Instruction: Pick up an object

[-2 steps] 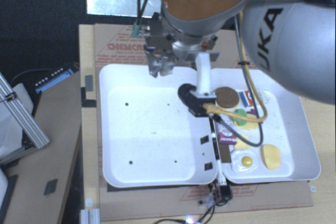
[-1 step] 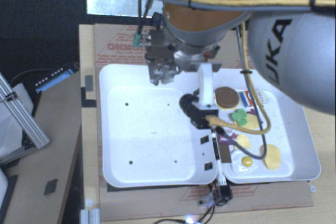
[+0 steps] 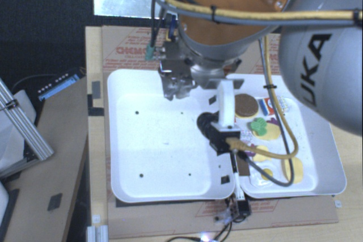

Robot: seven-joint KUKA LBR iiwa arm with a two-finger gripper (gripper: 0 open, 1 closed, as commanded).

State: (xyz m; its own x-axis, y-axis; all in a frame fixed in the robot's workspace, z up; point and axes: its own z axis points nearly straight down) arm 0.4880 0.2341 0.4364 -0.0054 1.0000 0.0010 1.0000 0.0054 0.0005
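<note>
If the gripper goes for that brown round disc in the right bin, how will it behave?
The brown disc looks flat and thin, so it probably lies low against the right bin floor and is hard to get fingers under. It appears rigid and likely light. Crowded by the green piece, it may slide rather than lift.

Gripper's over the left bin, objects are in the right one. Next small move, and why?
Probably shift the gripper toward the right bin. It hangs over the left bin, while the brown disc, green piece and yellow pieces all lie in the right bin. Its finger state can't be read from here.
</note>
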